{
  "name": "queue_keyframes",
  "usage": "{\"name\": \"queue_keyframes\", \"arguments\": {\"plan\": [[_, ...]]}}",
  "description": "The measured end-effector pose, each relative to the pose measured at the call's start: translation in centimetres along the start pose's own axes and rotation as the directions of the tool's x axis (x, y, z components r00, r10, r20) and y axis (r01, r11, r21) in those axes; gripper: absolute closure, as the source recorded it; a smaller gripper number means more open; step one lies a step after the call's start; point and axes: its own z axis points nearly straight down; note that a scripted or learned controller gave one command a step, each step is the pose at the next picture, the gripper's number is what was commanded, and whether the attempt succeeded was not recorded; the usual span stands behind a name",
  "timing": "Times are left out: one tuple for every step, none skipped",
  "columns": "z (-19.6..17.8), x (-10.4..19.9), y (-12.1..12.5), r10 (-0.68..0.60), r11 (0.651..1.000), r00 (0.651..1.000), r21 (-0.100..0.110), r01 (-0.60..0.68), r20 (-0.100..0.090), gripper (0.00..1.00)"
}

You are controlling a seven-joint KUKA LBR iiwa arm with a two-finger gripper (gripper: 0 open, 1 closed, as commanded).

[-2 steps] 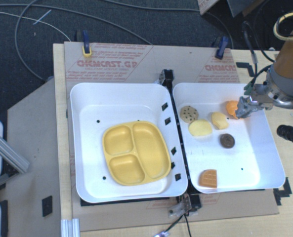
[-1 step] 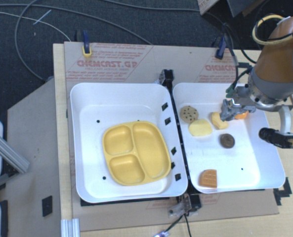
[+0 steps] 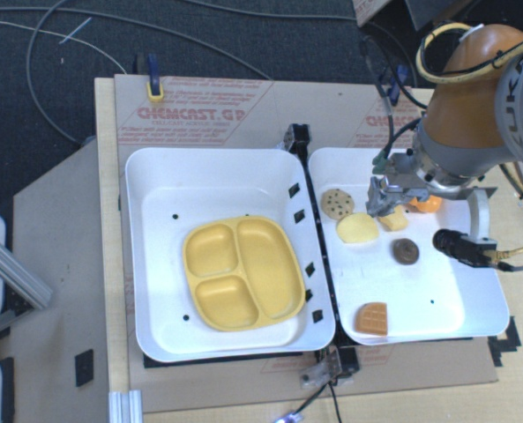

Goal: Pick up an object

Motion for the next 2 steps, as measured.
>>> {"name": "queue_keyframes", "arguments": {"plan": [[0.9, 5.5, -1.2, 0.000, 1.000, 1.000, 0.003, 0.000, 0.000, 1.00], [0.9, 10.3, -2.7, 0.001, 1.000, 1.000, 0.003, -0.001, 0.001, 1.00]]}}
